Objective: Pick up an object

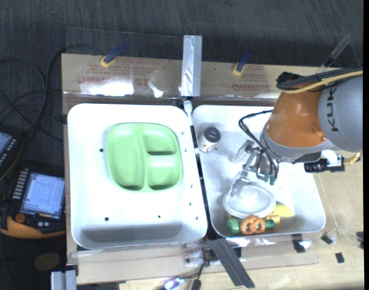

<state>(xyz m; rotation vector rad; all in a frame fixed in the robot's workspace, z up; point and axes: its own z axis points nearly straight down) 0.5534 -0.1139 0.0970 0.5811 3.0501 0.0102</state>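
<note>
My gripper (252, 173) hangs over the right bin (305, 213), its metal fingers pointing down toward a white bowl (249, 200) near the bin's front. The fingertips sit just above the bowl's rim; nothing shows between them. In front of the bowl lie a brown pretzel-shaped toy (253, 224), a green piece (234, 225) and a yellow banana-like piece (283, 211). A small grey round object (211, 134) rests at the bin's back left corner.
The left bin (81, 162) holds a green divided plate (143, 156). A clear panel and a metal post (192, 65) stand behind the bins. Handheld screens lie on the floor at the far left (36, 195).
</note>
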